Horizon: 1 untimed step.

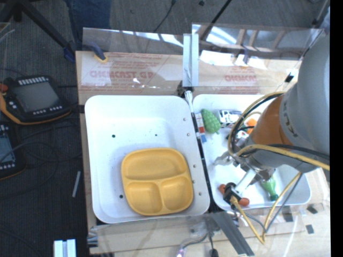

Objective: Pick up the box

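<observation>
A small white box (229,115) with dark print lies at the far side of the right bin (300,197), next to a green bumpy fruit (211,121). My gripper (249,181) hangs low over the near part of that bin, well short of the box. The grey arm and its orange band hide much of the bin's middle. A green thing (268,187) lies just right of the gripper, and small red-orange pieces (222,188) lie to its left and in front.
The left bin (107,122) holds a yellow divided plate (157,180) in its near half. A thin red and blue item (200,123) lies along the right bin's left wall. Clear panels stand behind both bins. A teach pendant (32,98) rests on the floor at left.
</observation>
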Motion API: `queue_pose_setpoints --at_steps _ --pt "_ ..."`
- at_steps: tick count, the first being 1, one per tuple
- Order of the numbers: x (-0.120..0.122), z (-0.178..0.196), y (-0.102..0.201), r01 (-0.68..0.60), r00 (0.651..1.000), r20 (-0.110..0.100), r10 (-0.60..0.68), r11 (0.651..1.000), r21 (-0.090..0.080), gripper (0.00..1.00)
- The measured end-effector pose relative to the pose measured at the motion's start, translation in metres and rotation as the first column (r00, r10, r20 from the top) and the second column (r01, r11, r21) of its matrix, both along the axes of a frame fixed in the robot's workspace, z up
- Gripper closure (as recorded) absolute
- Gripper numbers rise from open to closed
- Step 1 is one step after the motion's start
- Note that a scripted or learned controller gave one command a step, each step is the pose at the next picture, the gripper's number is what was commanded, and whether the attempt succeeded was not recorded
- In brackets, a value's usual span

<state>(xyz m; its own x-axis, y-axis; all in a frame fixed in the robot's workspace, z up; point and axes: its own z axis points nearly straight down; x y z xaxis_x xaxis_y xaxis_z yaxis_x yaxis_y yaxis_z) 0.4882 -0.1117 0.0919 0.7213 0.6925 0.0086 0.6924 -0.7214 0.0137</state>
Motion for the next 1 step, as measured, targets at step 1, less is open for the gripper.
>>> queue_pose_setpoints --at_steps 1 --pt "-0.0002 0.0097 0.0000 0.001 1.000 -0.001 -0.001 1.000 0.001 1.00"
